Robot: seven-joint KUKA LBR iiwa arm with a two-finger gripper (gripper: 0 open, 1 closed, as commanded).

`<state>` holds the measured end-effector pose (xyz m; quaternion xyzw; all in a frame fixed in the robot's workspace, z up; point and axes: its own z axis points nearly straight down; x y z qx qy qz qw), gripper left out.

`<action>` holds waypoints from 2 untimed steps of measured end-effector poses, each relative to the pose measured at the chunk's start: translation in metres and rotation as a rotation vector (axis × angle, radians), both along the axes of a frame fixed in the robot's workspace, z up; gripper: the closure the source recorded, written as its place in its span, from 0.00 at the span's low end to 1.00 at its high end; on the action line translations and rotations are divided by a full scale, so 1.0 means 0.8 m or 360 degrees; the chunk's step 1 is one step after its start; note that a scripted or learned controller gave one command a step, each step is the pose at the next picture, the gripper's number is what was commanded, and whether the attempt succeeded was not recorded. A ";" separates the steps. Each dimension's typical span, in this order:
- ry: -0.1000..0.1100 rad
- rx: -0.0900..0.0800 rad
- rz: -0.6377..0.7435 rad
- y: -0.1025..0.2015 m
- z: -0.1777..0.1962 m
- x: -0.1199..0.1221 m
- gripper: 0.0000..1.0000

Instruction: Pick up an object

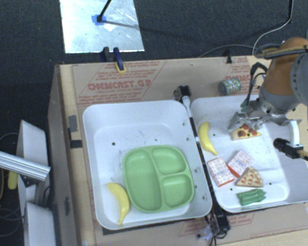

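Since the grey two-finger gripper [245, 121] hovers narrow-set over the flat pizza slice [245, 132] near the right bin's [301, 187] far edge, it may skid off, though I cannot tell its hold.

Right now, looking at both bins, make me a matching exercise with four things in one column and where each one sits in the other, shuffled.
Things:
1. green plate
2. green pepper
3. can
4. pizza slice

Places:
A. on the bench behind the right bin
B. below the end effector
C. middle of the left bin
D. right bin, front edge

Pairs: 1-C, 2-D, 3-A, 4-B
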<state>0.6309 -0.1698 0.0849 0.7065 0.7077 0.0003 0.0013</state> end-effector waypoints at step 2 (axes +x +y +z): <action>0.0001 0.0005 0.0004 0.011 -0.001 -0.001 0.00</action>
